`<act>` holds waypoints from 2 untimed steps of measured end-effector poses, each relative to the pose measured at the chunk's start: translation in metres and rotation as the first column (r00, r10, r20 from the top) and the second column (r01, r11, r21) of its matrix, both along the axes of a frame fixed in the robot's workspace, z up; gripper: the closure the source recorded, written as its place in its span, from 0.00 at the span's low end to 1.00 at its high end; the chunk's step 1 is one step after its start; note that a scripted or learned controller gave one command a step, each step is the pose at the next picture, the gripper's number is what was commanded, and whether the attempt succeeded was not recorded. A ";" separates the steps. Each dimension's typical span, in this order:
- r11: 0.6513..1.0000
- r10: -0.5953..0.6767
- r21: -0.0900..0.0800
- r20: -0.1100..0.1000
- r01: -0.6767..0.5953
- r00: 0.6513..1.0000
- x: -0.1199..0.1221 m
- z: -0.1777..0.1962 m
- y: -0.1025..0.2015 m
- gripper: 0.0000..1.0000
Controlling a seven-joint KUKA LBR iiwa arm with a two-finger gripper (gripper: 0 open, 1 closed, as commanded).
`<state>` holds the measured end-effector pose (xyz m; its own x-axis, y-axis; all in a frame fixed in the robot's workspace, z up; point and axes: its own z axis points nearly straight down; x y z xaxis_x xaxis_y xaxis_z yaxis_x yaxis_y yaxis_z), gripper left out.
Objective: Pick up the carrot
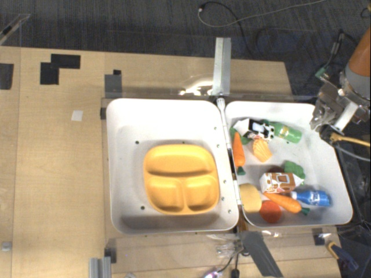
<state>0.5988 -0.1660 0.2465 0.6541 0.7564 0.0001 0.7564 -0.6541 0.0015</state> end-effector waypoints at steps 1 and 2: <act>1.000 -0.017 0.001 -0.002 0.017 1.000 0.022 -0.035 0.051 1.00; 0.999 -0.033 0.001 -0.002 0.033 0.999 -0.056 -0.049 0.016 1.00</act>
<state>0.5427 -0.1503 0.1973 0.6788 0.7343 0.0001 0.7343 -0.6788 -0.0006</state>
